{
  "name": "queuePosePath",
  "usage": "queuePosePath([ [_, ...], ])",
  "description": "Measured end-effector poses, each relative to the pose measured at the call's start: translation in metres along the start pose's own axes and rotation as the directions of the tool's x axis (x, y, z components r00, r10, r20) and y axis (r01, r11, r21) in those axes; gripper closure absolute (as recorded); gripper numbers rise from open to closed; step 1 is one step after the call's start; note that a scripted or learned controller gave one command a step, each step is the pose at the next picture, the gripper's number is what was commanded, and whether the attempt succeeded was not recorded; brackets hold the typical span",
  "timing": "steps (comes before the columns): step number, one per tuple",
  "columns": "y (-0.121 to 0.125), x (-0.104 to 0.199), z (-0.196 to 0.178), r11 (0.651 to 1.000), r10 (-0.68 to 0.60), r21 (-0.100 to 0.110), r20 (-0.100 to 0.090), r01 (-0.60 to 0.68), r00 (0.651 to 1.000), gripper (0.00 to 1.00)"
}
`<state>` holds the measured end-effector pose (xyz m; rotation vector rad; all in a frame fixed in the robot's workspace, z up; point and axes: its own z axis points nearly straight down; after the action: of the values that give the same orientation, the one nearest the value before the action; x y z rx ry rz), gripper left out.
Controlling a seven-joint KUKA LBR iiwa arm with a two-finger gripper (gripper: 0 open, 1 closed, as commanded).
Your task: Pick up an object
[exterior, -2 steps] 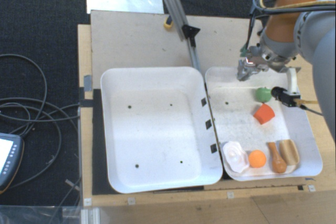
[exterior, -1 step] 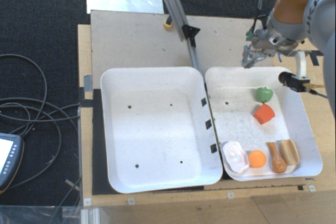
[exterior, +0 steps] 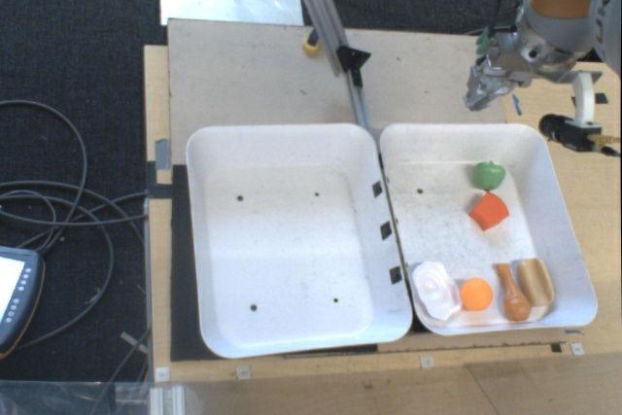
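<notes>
While our end effector hung above the right white bin's far rim, grip state indiscernible, we judged the small green rounded toy nearest: light, stiff, slippery, best pinched across its middle.

The gripper hangs beyond the right bin, which holds a green apple and an orange block.

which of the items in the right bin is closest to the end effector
The small round green fruit: it lies highest in the right white bin, just below the end effector. The orange-red block comes next; the others sit along the bottom edge.
</notes>
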<state>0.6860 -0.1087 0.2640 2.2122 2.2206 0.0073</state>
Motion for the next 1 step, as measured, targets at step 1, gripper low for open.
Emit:
queuePosePath([
  [1,-0.0055,0.0521,0.0164,1.000,-0.006,0.008,-0.004,0.006,1.000,1.00],
])
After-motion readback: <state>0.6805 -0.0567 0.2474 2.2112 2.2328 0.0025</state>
